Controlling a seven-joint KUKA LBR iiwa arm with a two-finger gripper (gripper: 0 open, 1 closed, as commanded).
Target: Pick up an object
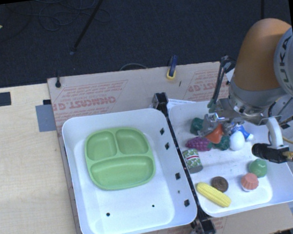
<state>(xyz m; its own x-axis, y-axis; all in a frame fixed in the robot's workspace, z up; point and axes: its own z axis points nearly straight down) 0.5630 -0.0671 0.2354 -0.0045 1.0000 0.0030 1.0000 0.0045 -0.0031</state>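
Two white bins side by side; left bin (90,213) carrying a green divided plate (120,158). Right bin (287,192) taken as landmark: near its front edge a yellow corn cob (213,194), a brown round piece (219,184), a pink ball (249,182), a green ball (259,167). By its left wall a small can (192,161). Toward its back a purple grape bunch (198,144), orange piece (215,134), white ball (237,141). Gripper (216,122) low over that back cluster; opening impossible to tell
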